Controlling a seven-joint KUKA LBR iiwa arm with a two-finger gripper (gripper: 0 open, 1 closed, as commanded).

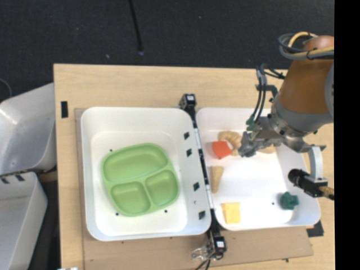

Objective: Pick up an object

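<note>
The pincer [246, 149] hangs just beside the orange block [221, 149].

End effector [247, 148] low, arm angled leftward

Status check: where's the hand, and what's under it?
Hand low in right bin, fingers unreadable. Orange block just left of it, tan piece alongside. Nothing visibly held.

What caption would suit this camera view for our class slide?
Arm's hand low in the right bin near a red block; green tray in the left bin.
</note>
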